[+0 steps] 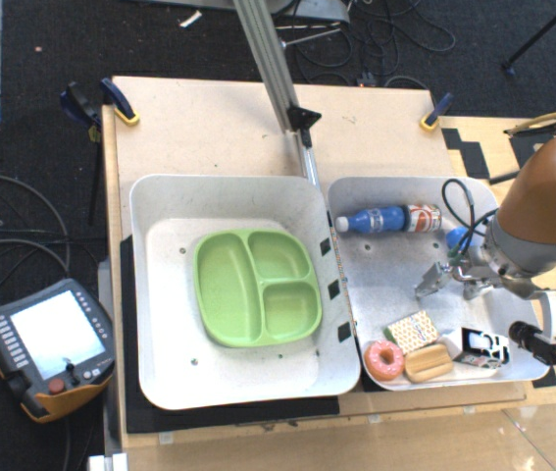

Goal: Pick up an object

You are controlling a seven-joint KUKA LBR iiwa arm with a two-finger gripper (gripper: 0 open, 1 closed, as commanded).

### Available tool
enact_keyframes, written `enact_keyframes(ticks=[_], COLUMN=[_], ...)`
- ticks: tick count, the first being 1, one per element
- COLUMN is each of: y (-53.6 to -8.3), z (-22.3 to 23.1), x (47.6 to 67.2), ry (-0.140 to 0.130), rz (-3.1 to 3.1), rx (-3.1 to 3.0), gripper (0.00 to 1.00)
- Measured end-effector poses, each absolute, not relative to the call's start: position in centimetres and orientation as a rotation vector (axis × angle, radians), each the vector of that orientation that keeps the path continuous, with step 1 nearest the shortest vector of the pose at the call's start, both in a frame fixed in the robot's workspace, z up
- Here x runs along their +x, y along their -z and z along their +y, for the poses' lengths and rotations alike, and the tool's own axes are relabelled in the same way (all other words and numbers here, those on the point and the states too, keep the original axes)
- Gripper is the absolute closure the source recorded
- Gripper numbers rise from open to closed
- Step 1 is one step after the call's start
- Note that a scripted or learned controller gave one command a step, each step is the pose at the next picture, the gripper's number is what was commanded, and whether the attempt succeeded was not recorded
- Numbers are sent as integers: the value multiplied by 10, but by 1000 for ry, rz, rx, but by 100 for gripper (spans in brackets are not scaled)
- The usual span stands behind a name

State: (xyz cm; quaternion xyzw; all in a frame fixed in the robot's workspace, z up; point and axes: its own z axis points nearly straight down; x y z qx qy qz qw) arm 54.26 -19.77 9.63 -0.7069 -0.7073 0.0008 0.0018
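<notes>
2 white bins sit side by side on a tan bench (209,126). The left bin (160,224) holds 1 green divided tray (258,287). The right bin (376,263) holds 1 blue-capped bottle (387,220) at its top, and 1 pink donut (385,360), 1 checkered wafer (414,331), 1 bread roll (429,363) and 1 black-and-white item (481,345) along its bottom edge. The gripper (436,279) hangs over the right bin's middle, fingers apart, gripping nothing. Dark carpet, cables and 1 teach pendant (47,346) surround the bench.

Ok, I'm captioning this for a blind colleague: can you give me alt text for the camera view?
A grey and orange robot arm's pincer hangs over the right bin, which holds a blue bottle, a pink doughnut, a checkered snack and a tan bun. The left bin holds a green divided plate.
</notes>
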Motion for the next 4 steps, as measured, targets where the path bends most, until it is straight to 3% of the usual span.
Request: enact_keyframes(ticks=[1, 3, 4], y=[-109, -223, -233], z=[-198, -193, -137], x=[544, 553, 559], ry=[1, 5, 4], rz=[-2223, -2230, -2232], rx=[-2222, -2223, -2213], gripper=[100, 100, 100])
